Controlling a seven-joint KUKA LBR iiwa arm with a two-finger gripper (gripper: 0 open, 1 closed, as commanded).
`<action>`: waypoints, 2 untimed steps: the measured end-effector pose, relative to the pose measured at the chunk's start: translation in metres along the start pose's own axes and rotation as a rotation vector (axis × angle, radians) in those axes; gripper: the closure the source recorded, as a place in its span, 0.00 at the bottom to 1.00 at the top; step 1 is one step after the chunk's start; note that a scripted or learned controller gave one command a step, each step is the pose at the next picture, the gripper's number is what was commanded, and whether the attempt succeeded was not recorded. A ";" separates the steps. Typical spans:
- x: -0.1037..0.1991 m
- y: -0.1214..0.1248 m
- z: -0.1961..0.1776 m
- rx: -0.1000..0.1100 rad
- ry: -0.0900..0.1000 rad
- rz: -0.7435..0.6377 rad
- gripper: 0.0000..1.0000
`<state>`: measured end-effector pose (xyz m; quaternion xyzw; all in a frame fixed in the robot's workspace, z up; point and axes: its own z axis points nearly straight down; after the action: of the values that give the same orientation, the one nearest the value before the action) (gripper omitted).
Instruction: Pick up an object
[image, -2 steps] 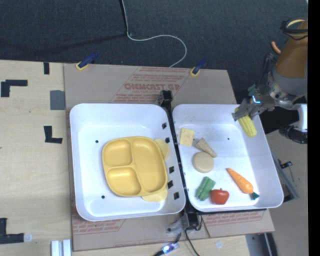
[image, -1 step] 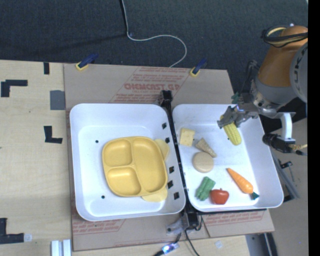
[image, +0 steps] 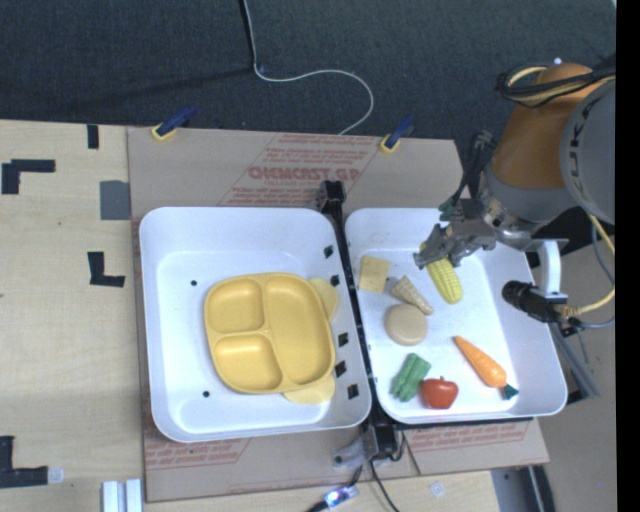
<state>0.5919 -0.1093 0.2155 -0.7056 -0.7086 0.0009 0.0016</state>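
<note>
1. From my remote seat I see the arm (image: 560, 130) reaching in from the right, its orange band above the wrist, and the gripper (image: 447, 252) down over the upper part of the right bin (image: 530, 400).
2. The gripper sits right at the top end of the corn cob (image: 446, 281), which lies tilted in that bin. I cannot tell whether the cob is between the fingers or only under them, and I cannot tell whether the jaws are apart or together: the dark gripper body hides them from this angle.
3. The other toy foods share the right bin. A pale yellow cheese block (image: 374, 273) lies near the bin's left wall, with a beige cone-shaped piece (image: 411, 293) just beside it and close to the cob.
4. Below those rests a round tan piece (image: 406, 324).
5. Lower still, a green vegetable (image: 410, 376) lies touching or nearly touching a red tomato (image: 438, 392), and a carrot (image: 481, 362) lies slanted to their right.
6. The left bin (image: 170, 300) holds a yellow divided plate (image: 268, 332) with three compartments, tilted, with a paler yellow piece peeking out from under its right and lower edges.
7. Both bins rest on a cardboard sheet (image: 290, 170) with red printing, held by yellow-and-blue clamps (image: 174, 122) at its top corners.
</note>
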 end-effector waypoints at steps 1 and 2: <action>0.056 -0.018 -0.007 0.000 0.001 -0.003 1.00; 0.103 -0.050 0.002 0.002 0.001 -0.001 1.00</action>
<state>0.5417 -0.0067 0.2134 -0.7053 -0.7089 0.0015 0.0026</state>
